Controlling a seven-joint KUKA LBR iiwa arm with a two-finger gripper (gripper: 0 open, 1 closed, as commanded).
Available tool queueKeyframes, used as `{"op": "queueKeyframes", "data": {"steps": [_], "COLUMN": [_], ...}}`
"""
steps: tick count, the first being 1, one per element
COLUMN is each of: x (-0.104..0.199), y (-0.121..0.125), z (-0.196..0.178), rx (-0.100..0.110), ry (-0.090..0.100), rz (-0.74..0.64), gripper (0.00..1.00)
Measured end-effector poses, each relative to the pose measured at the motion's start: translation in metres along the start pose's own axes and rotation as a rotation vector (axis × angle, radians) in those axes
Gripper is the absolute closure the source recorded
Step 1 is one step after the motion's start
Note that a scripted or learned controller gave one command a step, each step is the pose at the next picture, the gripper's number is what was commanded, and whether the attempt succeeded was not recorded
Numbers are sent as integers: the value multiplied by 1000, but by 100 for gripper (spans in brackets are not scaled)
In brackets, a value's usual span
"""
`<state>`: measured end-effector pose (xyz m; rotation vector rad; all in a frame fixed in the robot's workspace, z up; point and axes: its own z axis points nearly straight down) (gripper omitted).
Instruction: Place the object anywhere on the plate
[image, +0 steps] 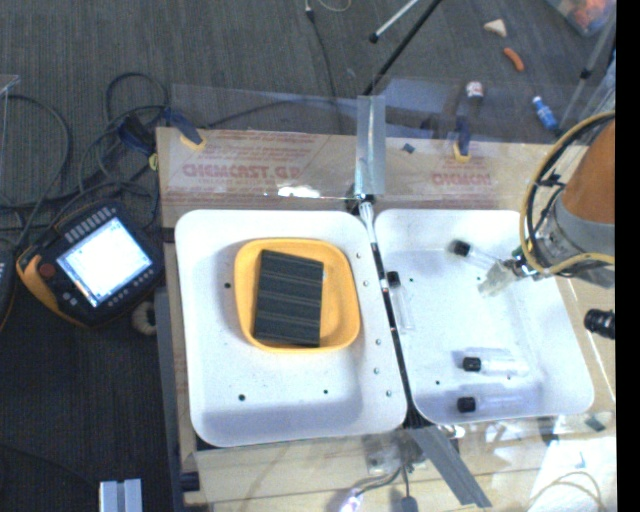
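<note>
The pincer (497, 278) looks blurred, its grip impossible to judge. A ribbed black rectangular block (288, 298) lies on the glossy yellow plate (343, 300).

bins: left bin (210, 400) and right bin (560, 390) look like smooth white plastic with a slight sheen
plate: the plate (345, 300) looks like smooth yellow plastic, faintly glossy at the rim
block: the block (289, 298) is dark, matt and ribbed in bands
bench: the bench (250, 165) looks like pale bare wood, matt, with red print
floor: the floor (80, 420) is dark, rough carpet
arm: the arm (600, 190) has an orange, smooth band
tubes: small clear tubes (497, 364) with black caps, glossy
</note>
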<state>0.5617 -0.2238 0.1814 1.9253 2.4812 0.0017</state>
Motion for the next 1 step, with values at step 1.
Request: {"op": "queueKeyframes", "data": {"steps": [1], "x": [0], "y": [0], "z": [0], "rx": [0], "ry": [0], "rz": [0], "gripper": [0]}}
